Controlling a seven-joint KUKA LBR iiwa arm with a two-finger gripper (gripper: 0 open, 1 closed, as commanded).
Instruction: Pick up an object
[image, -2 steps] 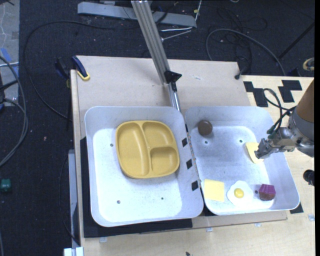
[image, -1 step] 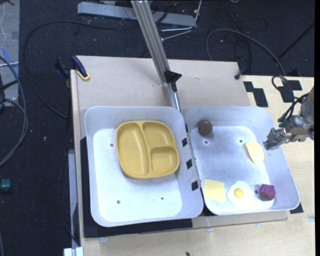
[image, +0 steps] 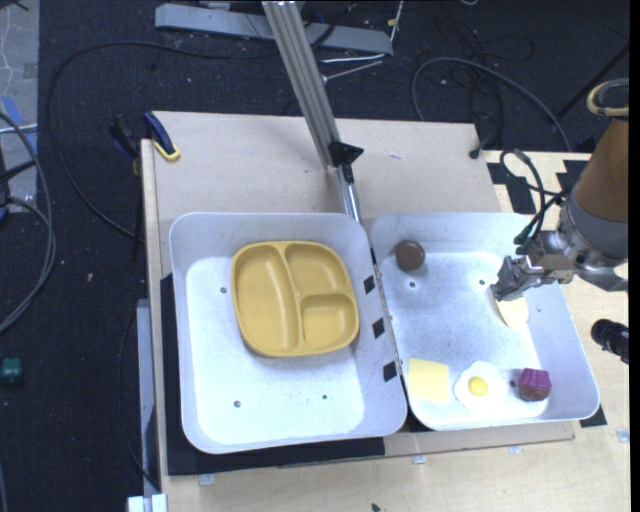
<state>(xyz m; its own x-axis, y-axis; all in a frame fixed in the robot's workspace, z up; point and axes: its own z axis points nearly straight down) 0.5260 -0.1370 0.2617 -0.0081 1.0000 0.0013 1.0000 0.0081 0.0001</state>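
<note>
- Broadly, the pale wooden bench (image: 420, 160) fills the middle of the frame and carries two shallow white bins touching edge to edge, which keeps everything within the arm's reach.
- On the left of the frame, the left white bin (image: 200, 400) holds one thing: a yellow plastic plate with three compartments (image: 296, 298), lying flat near the bin's upper middle, well apart from the arm.
- On the right, the right white bin (image: 440, 310) holds the small things, so this is where a pick seems likeliest.
- Entering from the right edge of the frame, the grey arm with its orange band (image: 608, 185) bends down into the right bin, probably to come at an object from above.
- At the bin's right centre, the dark two-finger gripper (image: 507, 285) sits low, just above or touching a pale yellow flat slice (image: 514, 313); whether it is released or clenched I cannot tell, and nothing is plainly grasped.
- Along the lower edge of the right bin lie a pale yellow square block (image: 429, 379), a toy fried egg (image: 478, 386) just beside it, and a small purple lump (image: 533, 383).
- Near the bin's upper left sits a small brown round object (image: 409, 256), apart from the rest.
</note>
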